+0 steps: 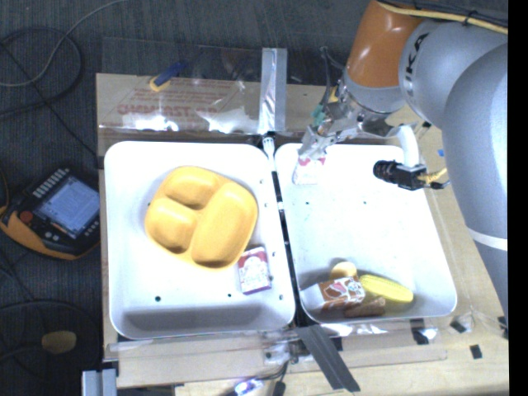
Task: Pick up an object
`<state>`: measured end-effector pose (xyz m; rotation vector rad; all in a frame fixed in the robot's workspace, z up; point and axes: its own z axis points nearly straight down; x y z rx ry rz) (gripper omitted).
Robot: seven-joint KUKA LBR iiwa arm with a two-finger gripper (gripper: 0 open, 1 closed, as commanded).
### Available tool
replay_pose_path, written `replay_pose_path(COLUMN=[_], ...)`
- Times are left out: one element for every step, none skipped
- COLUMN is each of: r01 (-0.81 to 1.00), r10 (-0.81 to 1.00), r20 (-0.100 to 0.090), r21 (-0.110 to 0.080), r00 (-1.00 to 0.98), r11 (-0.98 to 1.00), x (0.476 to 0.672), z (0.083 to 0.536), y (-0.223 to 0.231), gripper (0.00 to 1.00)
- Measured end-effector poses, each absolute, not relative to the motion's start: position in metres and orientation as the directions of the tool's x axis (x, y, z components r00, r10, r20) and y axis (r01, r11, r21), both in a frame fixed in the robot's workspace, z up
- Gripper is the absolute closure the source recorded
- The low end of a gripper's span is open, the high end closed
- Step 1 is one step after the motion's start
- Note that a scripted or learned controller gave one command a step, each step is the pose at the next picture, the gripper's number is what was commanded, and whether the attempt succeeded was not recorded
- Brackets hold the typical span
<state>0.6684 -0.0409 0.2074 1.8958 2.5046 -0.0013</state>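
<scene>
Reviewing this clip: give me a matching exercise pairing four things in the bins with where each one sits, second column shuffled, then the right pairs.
Things:
1. big yellow lumpy object
2. small red and white packet
3. yellow banana-like object
4. gripper

Places:
A. near edge of the right bin, beside a brown wrapped item
B. middle of the left bin
C. far left corner of the right bin
D. left bin, just in front of the big yellow lumpy object

Pairs: 1-B, 2-D, 3-A, 4-C

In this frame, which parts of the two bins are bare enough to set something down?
Right bin: bare middle, between gripper and near-corner toy food pile. Left bin: crowded by yellow toy and small carton; bare near-left corner.
</scene>
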Motion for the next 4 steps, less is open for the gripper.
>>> replay_pose_path(r01=[0.932, 0.985, 0.985, 0.993], r10=[0.932, 0.985, 0.985, 0.993], r20=[-0.002, -0.002, -0.003, 0.001], r21=[-0.002, -0.001, -0.001, -0.002], r00=[-0.363, -0.174, -0.174, -0.121], r11=[0.363, 0.174, 0.174, 0.121], x=[0.632, 0.668, 0.668, 0.605], z=[0.183, 0.193, 0.203, 0.217], y=[-0.058, -0.055, -0.055, -0.054], gripper=[1.00, 1.00, 1.00, 1.00])
